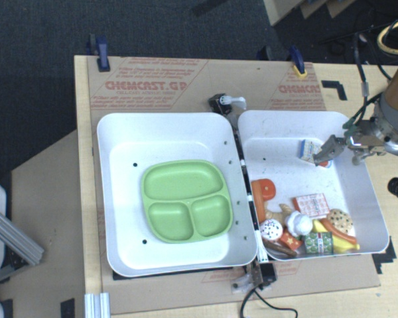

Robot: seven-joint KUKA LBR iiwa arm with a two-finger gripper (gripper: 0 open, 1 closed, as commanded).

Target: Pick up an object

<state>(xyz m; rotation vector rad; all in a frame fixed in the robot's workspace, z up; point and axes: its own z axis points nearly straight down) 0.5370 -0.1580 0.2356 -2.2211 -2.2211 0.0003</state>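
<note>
The right bin point(358, 184) holds a heap of toy food near its front: a red-orange piece point(264, 189), a pink-and-white pack point(312, 204), a dotted white ball point(271, 229), a cookie point(339, 220) and a green packet point(317, 244). A small blue-and-white carton point(308, 149) lies apart from them toward the back of the bin. My gripper point(333, 150) hangs over the bin's right side, its tip right beside the carton. Whether it touches the carton is unclear.
The left bin point(119, 177) carries a green divided plate point(186, 199). A black ridge point(242, 177) separates the two bins. Blue clamps point(101, 50) point(296, 61) stand at the board's back edge. The back left of the right bin is bare white floor.
</note>
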